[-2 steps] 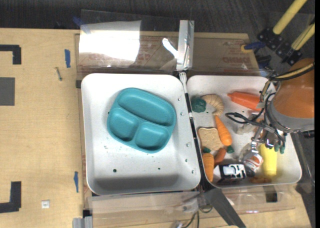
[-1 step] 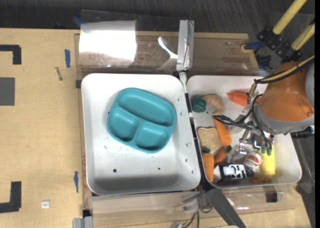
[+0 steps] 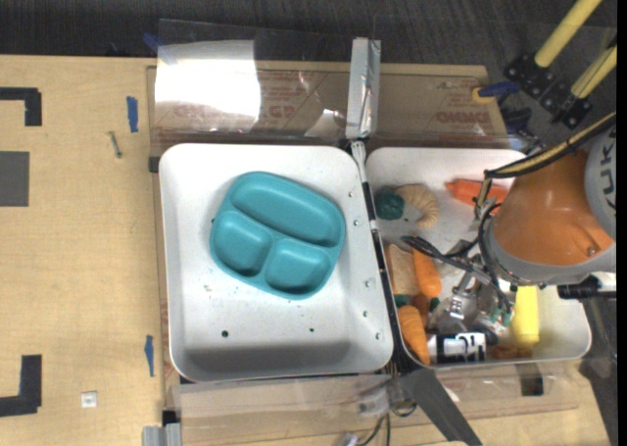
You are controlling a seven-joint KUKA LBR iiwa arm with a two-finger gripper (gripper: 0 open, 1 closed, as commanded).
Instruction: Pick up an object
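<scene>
My gripper (image 3: 468, 309) reaches down into the right bin (image 3: 560, 344), its metal fingers low among the objects near the bin's front. Whether anything sits between the fingers is hidden by the wrist and cables. Around it lie an orange carrot-like piece (image 3: 427, 275), another orange piece (image 3: 412, 332), a yellow block (image 3: 526, 315), a black and white item (image 3: 460, 345), a teal ball (image 3: 390, 205) and a beige ridged shell shape (image 3: 422, 204). An orange wedge (image 3: 466, 188) lies at the bin's back. The arm's orange band (image 3: 547, 219) covers the bin's right part.
The left bin (image 3: 196, 317) holds a teal divided plate (image 3: 278, 232). A metal divider (image 3: 363, 91) stands behind the bins, with clear plastic sheeting along the back. Yellow poles (image 3: 580, 8) cross the top right corner. Wooden bench surface extends to the left.
</scene>
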